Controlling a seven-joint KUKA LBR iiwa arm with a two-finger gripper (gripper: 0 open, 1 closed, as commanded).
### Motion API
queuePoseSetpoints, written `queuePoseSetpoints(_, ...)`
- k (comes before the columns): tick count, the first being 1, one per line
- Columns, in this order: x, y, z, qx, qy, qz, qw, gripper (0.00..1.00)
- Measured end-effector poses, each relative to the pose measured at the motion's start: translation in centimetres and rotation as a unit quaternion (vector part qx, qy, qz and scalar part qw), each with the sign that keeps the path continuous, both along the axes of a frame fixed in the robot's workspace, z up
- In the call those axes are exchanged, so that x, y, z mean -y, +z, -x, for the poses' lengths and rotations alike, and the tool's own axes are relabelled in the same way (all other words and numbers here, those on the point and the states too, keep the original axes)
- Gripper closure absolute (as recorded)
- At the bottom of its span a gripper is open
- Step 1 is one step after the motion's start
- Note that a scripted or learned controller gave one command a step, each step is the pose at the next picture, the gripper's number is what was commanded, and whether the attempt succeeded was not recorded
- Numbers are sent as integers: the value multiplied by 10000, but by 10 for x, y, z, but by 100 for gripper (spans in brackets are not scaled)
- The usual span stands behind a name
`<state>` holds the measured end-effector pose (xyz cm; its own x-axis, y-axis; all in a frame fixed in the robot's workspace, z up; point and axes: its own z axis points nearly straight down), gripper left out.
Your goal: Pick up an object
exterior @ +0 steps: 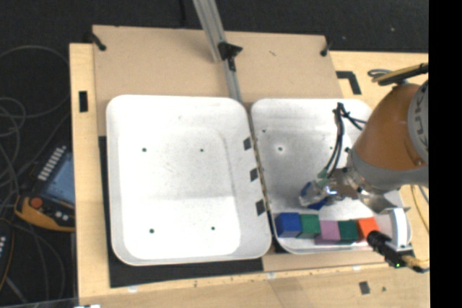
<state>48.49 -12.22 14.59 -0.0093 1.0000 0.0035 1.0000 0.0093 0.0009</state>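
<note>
Over right bin (pixel 289 119), gripper (pixel 316 192) sits just above blocks (pixel 325 227) row.

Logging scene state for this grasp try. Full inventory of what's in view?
blocks: five in a row, blue, green, lilac, green, orange, near edge of right bin
right bin: one, white, holds the blocks
left bin: one, white, beside the right bin
metal rail: one, grey, slanting in from the top
handheld controller: one, black and orange, far left
arm: one, grey with an orange band, over the right bin
gripper: one, just above the blocks
</note>
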Motion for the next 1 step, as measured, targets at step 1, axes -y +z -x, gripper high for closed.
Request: queuePoseSetpoints(1,-73,53,-1,25,6,6,10000,100)
